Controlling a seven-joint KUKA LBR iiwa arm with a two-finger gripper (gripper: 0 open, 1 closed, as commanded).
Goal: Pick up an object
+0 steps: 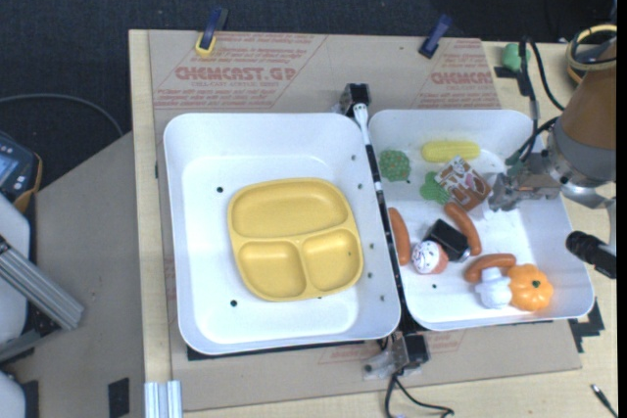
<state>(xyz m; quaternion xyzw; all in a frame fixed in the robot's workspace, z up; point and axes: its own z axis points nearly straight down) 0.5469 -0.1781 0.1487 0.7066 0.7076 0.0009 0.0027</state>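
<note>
The gripper (pixel 511 189) sits low over the right bin (pixel 549 240), entering from the bin's right side. Whether it is spread or pressed together cannot be told at this resolution, and nothing is seen pinched in it.

No single target is fixed by the task. The nearest candidate is the brown-and-white patterned toy (pixel 461 181), just beside the gripper on the side toward the left bin (pixel 196 210). Its long axis runs diagonally, from the far-left down toward the gripper. Judgement: a short travel toward the left bin would bring the gripper over it, and the wrist may need turning so the closing direction crosses that diagonal.

Count, right bin:
- corn cob (pixel 451 151), one, at the far wall
- green leafy pieces, two (pixel 395 163) (pixel 434 188)
- sausages, three: one (pixel 400 235) along the bin's left wall, one (pixel 462 226) just beyond the patterned toy, one curved (pixel 489 264)
- black block (pixel 449 237), one
- white-and-red round toy (pixel 428 257), one
- small white figure (pixel 494 290), one
- orange pumpkin (pixel 531 289), one, touching the white figure

Left bin: one yellow three-compartment plate (pixel 293 237).
</note>
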